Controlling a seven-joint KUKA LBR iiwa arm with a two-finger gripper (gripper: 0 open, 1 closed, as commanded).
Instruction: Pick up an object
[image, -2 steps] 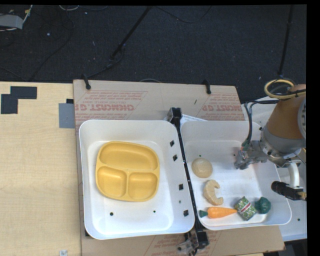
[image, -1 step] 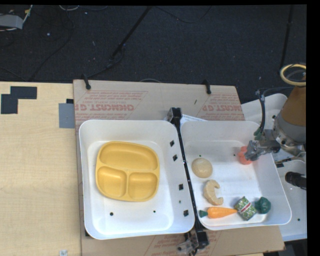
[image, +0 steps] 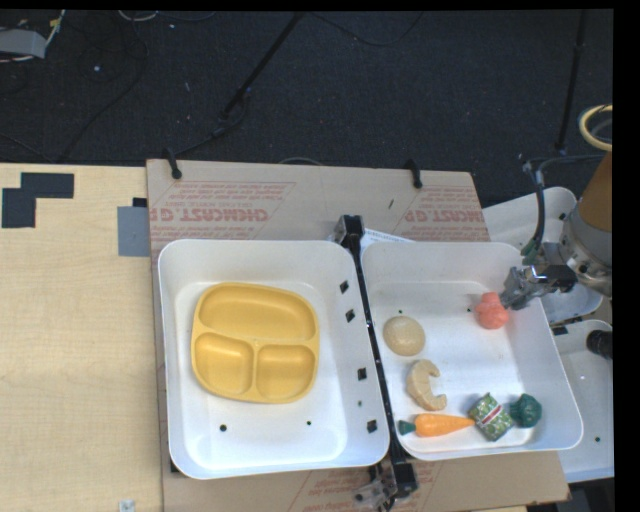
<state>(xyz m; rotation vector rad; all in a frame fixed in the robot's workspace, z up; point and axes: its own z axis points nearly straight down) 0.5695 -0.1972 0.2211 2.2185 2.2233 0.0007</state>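
Touching end effector (image: 522, 285): pink ball (image: 491, 311)

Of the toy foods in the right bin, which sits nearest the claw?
The pink-red round piece, up by the bin's right wall, right beside the claw. The carrot and the rest lie lower, further off.

You are looking at a robotics lab bench, not a home. At twelve o'clock, black cables (image: 270, 55) trail over dark flooring. Two white bins (image: 175, 300) sit on printed cardboard (image: 300, 205) over a pale wooden benchtop (image: 70, 350) at nine o'clock. Toy food, like the plastic carrot (image: 440, 425) at five o'clock, fills one bin.
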